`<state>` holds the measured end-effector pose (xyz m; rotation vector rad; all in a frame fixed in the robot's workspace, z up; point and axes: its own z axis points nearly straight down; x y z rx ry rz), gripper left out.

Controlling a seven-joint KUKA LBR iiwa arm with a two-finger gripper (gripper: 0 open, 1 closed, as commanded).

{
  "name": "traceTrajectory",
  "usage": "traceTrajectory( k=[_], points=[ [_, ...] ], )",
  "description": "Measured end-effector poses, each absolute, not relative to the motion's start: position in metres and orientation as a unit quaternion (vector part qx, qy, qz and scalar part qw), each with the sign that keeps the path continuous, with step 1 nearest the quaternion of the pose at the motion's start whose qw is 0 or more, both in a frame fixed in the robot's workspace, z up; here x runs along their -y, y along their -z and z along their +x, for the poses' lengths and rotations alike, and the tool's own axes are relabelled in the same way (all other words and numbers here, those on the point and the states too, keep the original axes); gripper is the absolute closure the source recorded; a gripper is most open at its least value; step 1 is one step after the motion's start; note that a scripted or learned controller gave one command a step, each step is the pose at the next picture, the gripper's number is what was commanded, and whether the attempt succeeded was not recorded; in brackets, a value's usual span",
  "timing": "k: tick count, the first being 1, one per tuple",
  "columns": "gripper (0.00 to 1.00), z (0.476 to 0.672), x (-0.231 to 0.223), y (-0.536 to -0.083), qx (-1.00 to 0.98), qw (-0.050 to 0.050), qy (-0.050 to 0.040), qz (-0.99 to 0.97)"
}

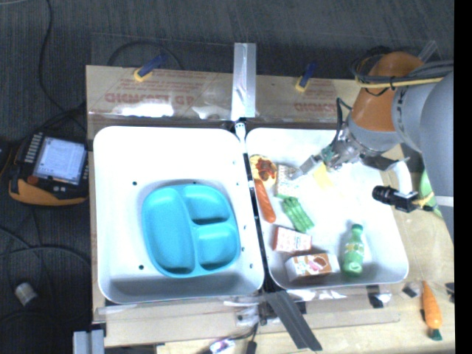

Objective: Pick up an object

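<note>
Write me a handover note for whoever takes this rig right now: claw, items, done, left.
Claw: low over the right bin, upper middle; grip state unclear, nothing seen held.
Right bin items: green bottle, two cartons, green pod, orange sausage, yellow piece.
Left bin: blue divided tray.
Done: no pick visible.
Left: grasp and lift one object.
</note>
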<state>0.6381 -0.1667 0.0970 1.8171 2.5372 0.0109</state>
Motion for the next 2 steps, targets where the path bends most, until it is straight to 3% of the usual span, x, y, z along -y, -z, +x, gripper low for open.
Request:
traceTrajectory(
  k=[1, 2],
  points=[
    [1.0, 0.64, 0.166, -0.108, -0.813, 0.012, -0.0047, 0.582],
    [1.0, 0.601, 0.146, -0.21, -0.799, 0.0, 0.0005, 0.601]
  ],
)
